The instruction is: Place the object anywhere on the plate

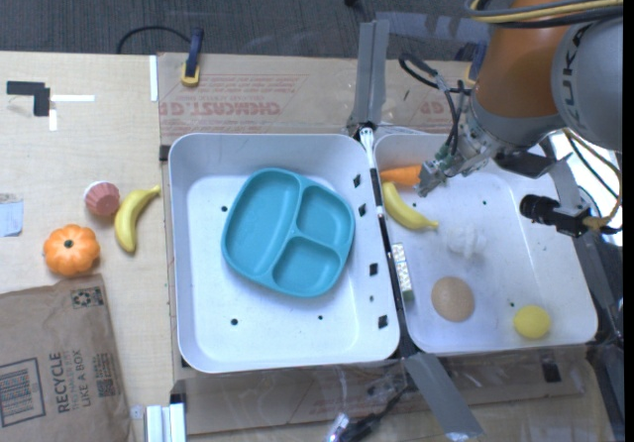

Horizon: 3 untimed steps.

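Plate (288,231), turquoise and split into three compartments, sits bare near the middle of the left bin (198,262), waiting for whatever I manage to lift across.

Working left to right on the worktop (79,133): a flattened brown bag (59,366) at the near-left corner, a small orange pumpkin (70,250), a pinkish cupcake-like toy (101,199) and a loose banana (132,217) lie outside the bins, well apart from the plate.

In the right bin (495,331), a second banana (405,209) lies along the left wall, with a carrot (400,173) just beyond it toward the far-left corner. A white crumpled lump (464,238) rests mid-bin, a tan egg-shaped piece (453,298) nearer the front edge, a yellow ball (532,322) by the front-right corner.

My hand (437,172) hangs at that far-left corner, just beside the carrot and the banana's upper end; whether its tips are spread or pressed together I cannot tell, and nothing is visibly pinched.

My judgement: the step is the pick, likely carrot or banana. Doing it well means straddling one item only, staying off the bin wall, closing across the narrow width, then lifting clear of the divider before crossing.

Readable writing: "RECYCLE LIKE A" on the bag beside a barcode; reversed red lettering on the cardboard (267,98) at the far edge, seemingly "CHEMCAST"; part of "KUKA" on the arm (594,63).
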Each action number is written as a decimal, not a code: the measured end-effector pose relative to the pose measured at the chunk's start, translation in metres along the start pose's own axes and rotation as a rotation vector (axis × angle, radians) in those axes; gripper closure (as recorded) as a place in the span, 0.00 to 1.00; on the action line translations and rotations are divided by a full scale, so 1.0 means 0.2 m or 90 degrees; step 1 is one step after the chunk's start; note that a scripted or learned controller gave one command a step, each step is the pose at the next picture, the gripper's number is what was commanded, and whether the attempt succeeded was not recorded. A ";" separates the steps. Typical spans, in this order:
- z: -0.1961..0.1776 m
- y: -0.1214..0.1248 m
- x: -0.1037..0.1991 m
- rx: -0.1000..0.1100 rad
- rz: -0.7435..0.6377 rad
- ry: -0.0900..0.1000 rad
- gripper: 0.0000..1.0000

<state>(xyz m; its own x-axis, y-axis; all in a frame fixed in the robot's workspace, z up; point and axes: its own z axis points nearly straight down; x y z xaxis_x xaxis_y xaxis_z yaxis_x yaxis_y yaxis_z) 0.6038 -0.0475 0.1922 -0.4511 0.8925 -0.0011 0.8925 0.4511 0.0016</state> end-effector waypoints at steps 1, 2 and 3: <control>0.00 0.18 0.23 0.001 -0.046 0.000 1.00; 0.00 0.22 0.49 0.001 -0.370 0.001 1.00; -0.28 0.03 0.09 -0.001 -0.450 -0.001 1.00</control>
<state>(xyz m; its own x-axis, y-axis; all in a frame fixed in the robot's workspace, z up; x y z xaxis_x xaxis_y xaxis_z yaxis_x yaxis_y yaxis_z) 0.6006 -0.0283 0.2491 -0.9228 0.3852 -0.0039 0.3852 0.9228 0.0007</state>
